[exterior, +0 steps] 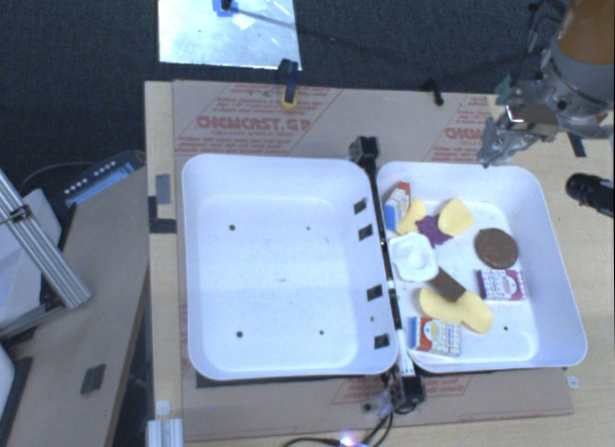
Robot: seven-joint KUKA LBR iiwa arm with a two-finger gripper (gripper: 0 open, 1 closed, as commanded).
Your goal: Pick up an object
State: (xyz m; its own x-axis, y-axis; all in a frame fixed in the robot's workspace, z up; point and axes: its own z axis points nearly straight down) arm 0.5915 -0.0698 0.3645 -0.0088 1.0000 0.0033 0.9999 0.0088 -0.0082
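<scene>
Toys (452,272) crowded in right bin (553,243)

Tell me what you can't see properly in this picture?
- Pincer on the grey arm: too small and blurred in the camera view to read.
- Small printed cartons: labels too tiny.
- Yellow foam piece: partly under the dark brown block.
</scene>
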